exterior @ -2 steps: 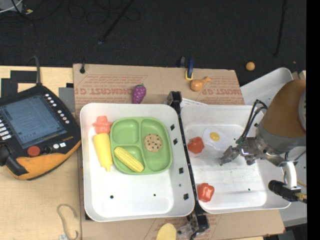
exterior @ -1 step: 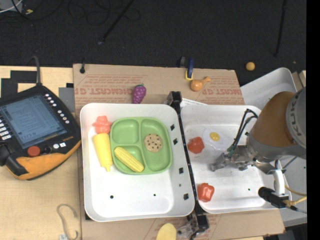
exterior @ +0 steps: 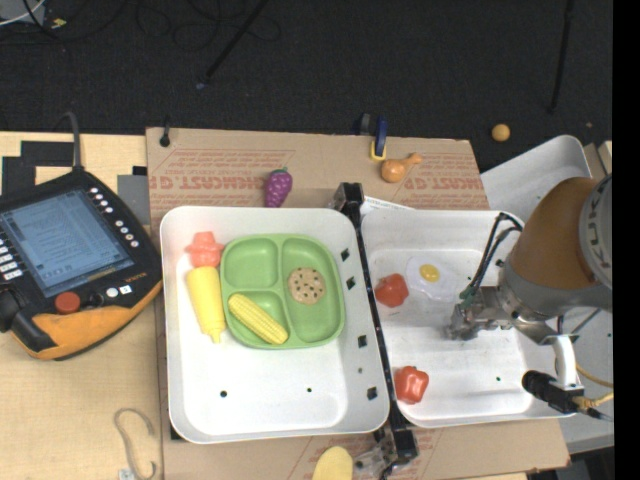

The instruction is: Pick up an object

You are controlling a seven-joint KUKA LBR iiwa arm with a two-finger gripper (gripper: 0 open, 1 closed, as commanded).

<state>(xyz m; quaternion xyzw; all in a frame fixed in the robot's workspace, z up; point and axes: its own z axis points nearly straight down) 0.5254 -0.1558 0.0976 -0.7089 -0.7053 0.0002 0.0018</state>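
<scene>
Gripper [exterior: 466, 322], whether spread or pinched I cannot tell, sits mid right bin [exterior: 500, 403], apart from its walls.

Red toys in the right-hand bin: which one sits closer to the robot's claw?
The upper red toy, beside the fried egg, lies slightly closer to the gripper than the lower red toy by the bin's front edge.

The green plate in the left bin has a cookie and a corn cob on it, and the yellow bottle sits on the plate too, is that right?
Not quite. The camera view shows the green plate in the left bin with the cookie and corn cob on it, but the yellow bottle is not on the plate; it lies on the bin floor beside the plate's left edge.
</scene>
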